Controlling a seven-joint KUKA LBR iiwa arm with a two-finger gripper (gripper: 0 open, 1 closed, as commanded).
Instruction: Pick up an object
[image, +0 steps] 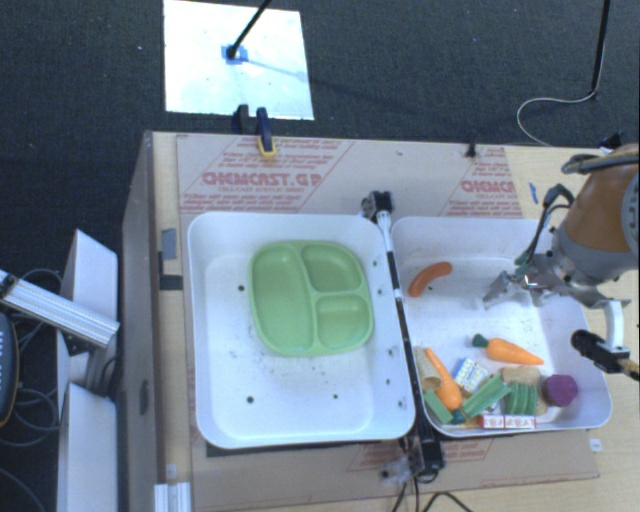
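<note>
- The arm (600, 225) reaches in from the right edge of the view, orange band uppermost, wrist over the upper right part of the right bin (470, 245).
- The gripper (515, 285) sits above the bin floor; whether it is released or clenched cannot be told from this view, and nothing is seen in it.
- Toy sausage (430, 277): lies on the bin floor to the gripper's left, near it but apart, tilted.
- Toy carrot (510, 351): lies just below the gripper in the view, apart from it, leafy end pointing left.
- Further below the gripper, along the bin's near wall, a heap of toy foods: a second carrot (443, 378), green pieces (490, 395), a small blue-and-white box (470, 373), and a purple round piece (560, 389) at the heap's right end.
- Left bin (230, 400): well to the gripper's left, beyond the divider between bins; it holds a green compartment plate (308, 298) lying flat.
- Both bins rest on a board with red lettering (330, 170).
</note>
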